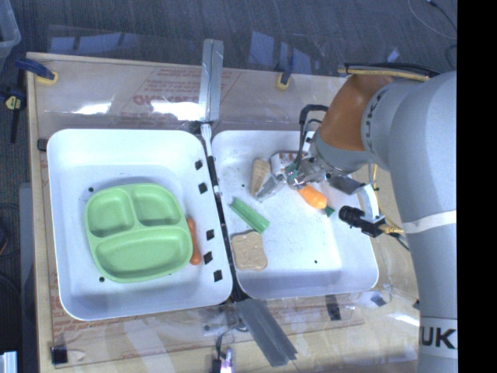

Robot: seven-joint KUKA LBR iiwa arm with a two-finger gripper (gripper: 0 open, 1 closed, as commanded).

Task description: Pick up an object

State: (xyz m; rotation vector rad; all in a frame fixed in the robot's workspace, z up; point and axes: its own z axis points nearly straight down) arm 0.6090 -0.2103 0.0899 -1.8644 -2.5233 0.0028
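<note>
Carrot (314, 197) lengthwise toward lower right

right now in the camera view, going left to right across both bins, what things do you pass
green divided plate → small orange carrot at the plate's right edge, in the left bin → toast slice in the right bin → gripper → orange carrot
</note>
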